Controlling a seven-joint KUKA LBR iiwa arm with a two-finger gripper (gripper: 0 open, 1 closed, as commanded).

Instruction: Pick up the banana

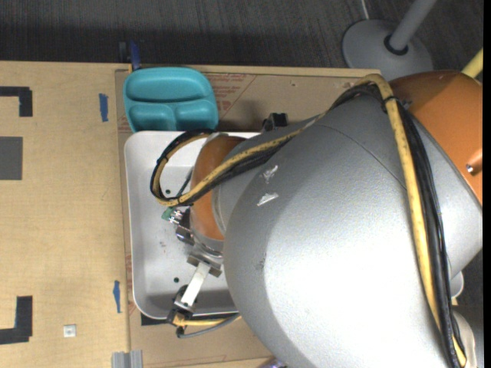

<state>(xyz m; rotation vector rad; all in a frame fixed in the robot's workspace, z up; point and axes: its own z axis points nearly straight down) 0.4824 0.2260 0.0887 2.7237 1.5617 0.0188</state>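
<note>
The big grey robot arm (330,228) reaches in from the right and hangs low over the shallow white plastic bin (144,205). It covers most of the bin, all but a strip of bare white floor on the left. The orange band (203,198) above the wrist sits over the middle of the bin. The metal gripper (184,232) points down just under it, close to the bin floor. I cannot tell if the gripper is open or closed, because the wrist hides it from above. I cannot tell where the banana lies either. If it is in this bin, it must be under the arm. My guess is that the robot is at the reaching step, low in the bin and about to try a grab. Next the gripper needs to close on the banana's middle and then lift straight up, slowly, so the fruit does not slip out. Only after it lifts will it be clear whether anything was caught. A teal plastic tray with two hollows (169,100) rests on the brown cardboard counter (61,205), just past the far edge of the bin.
</note>
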